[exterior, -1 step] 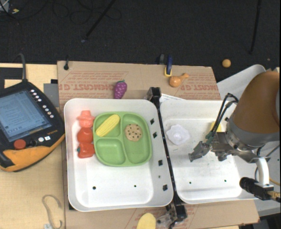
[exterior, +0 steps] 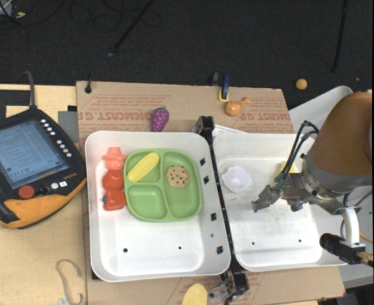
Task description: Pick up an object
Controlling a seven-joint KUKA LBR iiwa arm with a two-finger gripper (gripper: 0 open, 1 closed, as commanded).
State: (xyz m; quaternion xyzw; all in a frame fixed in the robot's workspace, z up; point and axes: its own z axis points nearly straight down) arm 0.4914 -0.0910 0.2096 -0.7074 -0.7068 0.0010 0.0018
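In the right bin (exterior: 282, 250) a small clear plastic cup (exterior: 238, 180) lies near the left wall. My gripper (exterior: 263, 203) hangs low over that bin's middle, a short way right of and below the cup, not touching it. The grey arm with its orange band (exterior: 345, 138) comes in from the right. In the left bin (exterior: 148, 253) a green divided plate (exterior: 152, 203) holds a yellow corn cob (exterior: 141, 166) and a cookie (exterior: 178, 176). A red toy figure (exterior: 113, 179) stands against the plate's left side.
On the cardboard behind the bins lie purple grapes (exterior: 160, 118) and an orange pear (exterior: 236, 107). A yellow lemon (exterior: 195, 294) sits at the front edge. A teach pendant (exterior: 28, 164) lies left of the bins. A black divider (exterior: 215, 196) separates the bins.
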